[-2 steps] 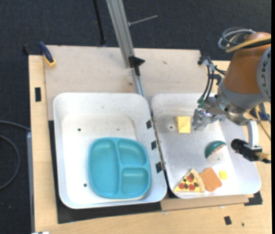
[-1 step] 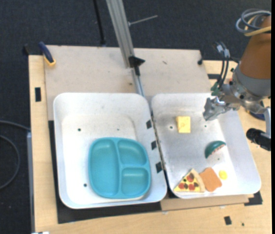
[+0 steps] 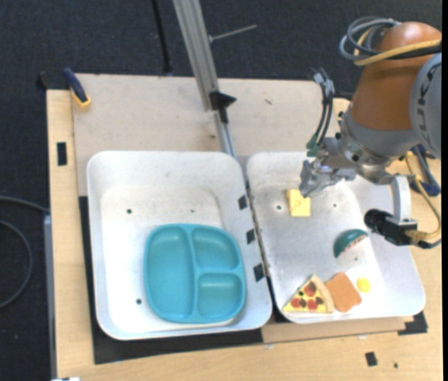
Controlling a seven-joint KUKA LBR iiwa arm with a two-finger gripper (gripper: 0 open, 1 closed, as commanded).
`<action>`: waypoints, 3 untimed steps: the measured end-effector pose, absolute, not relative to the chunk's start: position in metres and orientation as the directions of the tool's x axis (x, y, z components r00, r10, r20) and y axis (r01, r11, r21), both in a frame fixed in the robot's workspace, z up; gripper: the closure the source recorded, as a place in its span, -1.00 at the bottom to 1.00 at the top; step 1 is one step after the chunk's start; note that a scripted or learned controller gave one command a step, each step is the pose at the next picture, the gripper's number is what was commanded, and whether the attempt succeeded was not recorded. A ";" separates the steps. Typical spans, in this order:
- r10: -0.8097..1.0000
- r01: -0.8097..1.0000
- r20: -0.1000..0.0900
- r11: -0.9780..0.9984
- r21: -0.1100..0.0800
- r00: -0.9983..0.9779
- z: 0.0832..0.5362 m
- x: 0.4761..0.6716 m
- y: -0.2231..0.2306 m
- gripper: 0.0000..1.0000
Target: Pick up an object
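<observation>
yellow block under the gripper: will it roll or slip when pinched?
The yellow block looks boxy with flat faces, so it probably won't roll. It looks small beside the gripper, so it is likely light and may skid on the smooth white bin if nudged off-centre.

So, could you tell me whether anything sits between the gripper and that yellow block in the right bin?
Nothing visible does. The gripper is right above the yellow block, at its upper edge. The other items in the right bin, the pizza slice and the green piece, lie well off toward its lower part.
</observation>
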State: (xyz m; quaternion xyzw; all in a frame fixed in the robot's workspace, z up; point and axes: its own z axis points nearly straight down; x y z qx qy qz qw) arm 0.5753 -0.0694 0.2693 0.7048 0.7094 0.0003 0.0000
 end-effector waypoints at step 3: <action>1.000 1.000 0.001 0.007 0.002 -0.007 0.263 0.625 0.079 1.00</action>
